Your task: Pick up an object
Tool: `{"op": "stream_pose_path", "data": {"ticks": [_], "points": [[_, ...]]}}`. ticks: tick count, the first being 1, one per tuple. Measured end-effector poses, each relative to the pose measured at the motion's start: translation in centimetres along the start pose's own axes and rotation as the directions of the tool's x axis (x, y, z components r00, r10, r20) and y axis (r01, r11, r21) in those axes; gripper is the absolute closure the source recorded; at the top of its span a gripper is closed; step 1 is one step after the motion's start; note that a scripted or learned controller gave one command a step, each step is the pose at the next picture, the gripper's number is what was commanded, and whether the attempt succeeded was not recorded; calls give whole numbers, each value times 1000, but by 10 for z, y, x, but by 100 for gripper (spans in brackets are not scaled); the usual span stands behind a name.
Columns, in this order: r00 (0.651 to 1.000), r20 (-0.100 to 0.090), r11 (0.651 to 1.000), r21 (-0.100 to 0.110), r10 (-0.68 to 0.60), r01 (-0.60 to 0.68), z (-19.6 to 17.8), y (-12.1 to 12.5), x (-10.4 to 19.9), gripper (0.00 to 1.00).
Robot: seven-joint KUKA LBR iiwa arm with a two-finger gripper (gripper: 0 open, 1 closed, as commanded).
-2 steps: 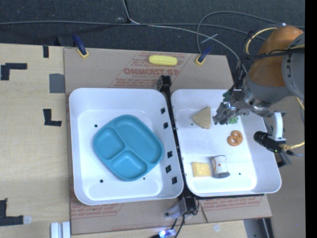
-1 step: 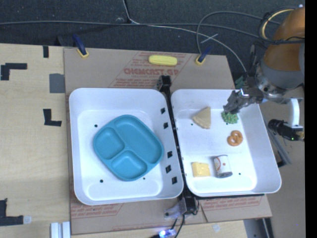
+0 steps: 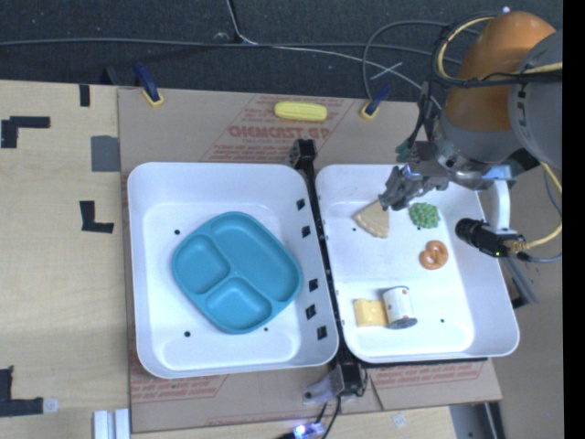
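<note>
One gripper (image 3: 395,196) low over tan wedge (image 3: 372,219), right bin (image 3: 475,329)

I see bare floor through the middle of the right white bin (image 3: 457,332). The tan wedge (image 3: 372,219), green lump (image 3: 424,215) and orange ring (image 3: 434,255) crowd its top; the yellow block (image 3: 368,313) and small can (image 3: 398,305) block the bottom.

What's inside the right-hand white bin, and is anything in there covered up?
In the right bin: a tan wedge, green piece, pretzel, yellow block and small can. The gripper overhangs the wedge's upper edge, hiding whatever lies beneath it.
</note>
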State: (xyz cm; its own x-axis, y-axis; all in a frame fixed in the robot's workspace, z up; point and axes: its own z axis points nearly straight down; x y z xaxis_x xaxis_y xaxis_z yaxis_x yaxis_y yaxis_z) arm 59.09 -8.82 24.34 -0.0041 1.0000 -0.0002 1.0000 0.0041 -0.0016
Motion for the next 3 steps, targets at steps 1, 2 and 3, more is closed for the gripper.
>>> {"op": "stream_pose_path", "data": {"ticks": [1, 2, 3], "points": [[1000, -1, 1000, 0, -2, 2, 8, 17, 60, 100], [1000, -1, 1000, -1, -2, 2, 11, 39, 119, 100], [1000, 0, 1000, -1, -1, 1, 25, 68, 169, 100]]}}
